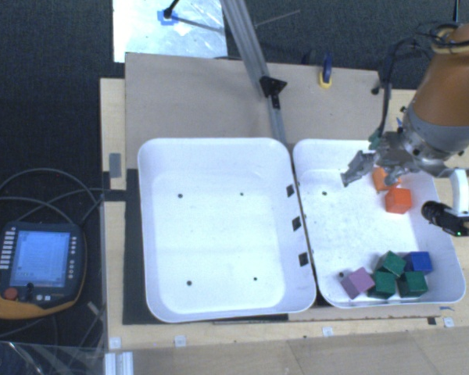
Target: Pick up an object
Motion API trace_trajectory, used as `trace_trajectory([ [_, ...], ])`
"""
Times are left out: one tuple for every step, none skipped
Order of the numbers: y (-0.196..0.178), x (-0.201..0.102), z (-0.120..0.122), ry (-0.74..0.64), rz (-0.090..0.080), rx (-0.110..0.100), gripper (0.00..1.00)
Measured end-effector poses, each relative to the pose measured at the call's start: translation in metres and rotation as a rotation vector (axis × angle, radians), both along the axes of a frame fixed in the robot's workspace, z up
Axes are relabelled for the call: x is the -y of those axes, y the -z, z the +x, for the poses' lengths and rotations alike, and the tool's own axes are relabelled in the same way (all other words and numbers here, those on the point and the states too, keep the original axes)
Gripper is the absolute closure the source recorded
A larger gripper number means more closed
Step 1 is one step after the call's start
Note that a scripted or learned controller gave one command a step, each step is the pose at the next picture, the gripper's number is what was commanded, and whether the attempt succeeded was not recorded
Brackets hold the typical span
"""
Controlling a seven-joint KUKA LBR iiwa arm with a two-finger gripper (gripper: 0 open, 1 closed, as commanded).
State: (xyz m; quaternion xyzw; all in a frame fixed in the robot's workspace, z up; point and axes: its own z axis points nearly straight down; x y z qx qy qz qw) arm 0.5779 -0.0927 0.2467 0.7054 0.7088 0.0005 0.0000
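Note:
My gripper (374, 173) hangs over the far part of the right bin (328, 209), with its fingers spread apart. A small orange block (380, 180) shows just under it, between the two fingers and partly hidden by them; neither finger looks pressed against it. A second orange block (399, 200) lies just to the front right of the gripper. In the bin's near right corner sit a purple block (358, 282), a blue block (419, 262) and a few green blocks (391, 262) packed together.
The left bin (152, 209) lies beside the right one, split from it by a ridge with black clips (297, 223). A slanted grey pole (250, 45) crosses the back of the bench. A teach pendant (35, 268) rests at the far left.

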Motion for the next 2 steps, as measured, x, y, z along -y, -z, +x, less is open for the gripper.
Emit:
trace_trajectory([
  [0.000,0.000,0.000,0.002,0.000,0.001,0.00],
  [0.054,0.001,0.010,0.003,-0.001,-0.004,0.00],
])
